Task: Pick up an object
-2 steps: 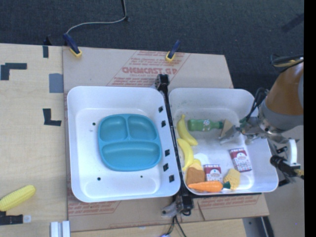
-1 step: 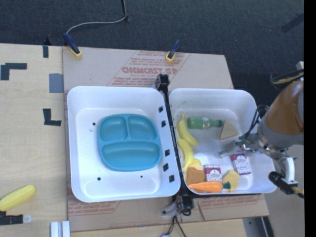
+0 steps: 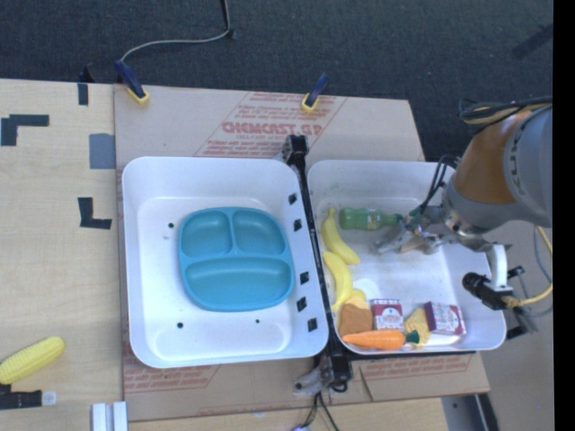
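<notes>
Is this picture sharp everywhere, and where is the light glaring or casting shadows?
Camera view: soft all over, so small print blurs. The hand is smeared and hard to read. The white bins look bright, nearly washed out. The blue plate casts little shadow. The floor at the top is dark.

The arm (image 3: 503,173) is seen reaching in from the right, its grey body carried low, with the orange band turned toward the camera just above the wrist. The wrist is bent leftward and downward. The gripper (image 3: 393,239) is held out to the left of the wrist, its metal fingers (image 3: 388,243) pointed left and slightly spread apart, with nothing seen between them.
</notes>
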Available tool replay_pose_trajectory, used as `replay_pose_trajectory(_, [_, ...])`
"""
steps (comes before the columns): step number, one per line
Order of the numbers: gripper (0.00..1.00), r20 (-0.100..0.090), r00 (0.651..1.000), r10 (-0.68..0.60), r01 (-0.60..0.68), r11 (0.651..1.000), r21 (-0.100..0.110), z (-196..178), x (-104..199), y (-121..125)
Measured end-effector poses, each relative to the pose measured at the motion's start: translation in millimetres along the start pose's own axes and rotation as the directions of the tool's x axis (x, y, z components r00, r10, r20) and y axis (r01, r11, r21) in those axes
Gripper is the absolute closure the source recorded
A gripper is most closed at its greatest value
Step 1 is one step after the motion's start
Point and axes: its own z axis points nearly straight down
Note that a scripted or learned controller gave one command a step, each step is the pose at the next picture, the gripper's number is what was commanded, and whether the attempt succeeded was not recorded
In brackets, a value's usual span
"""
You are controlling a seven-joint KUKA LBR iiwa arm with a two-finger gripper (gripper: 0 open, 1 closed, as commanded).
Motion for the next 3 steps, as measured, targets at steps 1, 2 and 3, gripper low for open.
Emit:
replay_pose_trajectory(1, [0.00,0.000,1.000,0.001,-0.001,1.000,0.003,0.5,-21.0,39.1])
replay_pose_trajectory(2, [0.00,0.000,1.000,0.001,-0.001,1.000,0.003,0.6,23.0,32.6])
replay_pose_trajectory(3, [0.00,-0.001,1.000,-0.001,0.001,1.000,0.013,2.6,55.9,95.9])
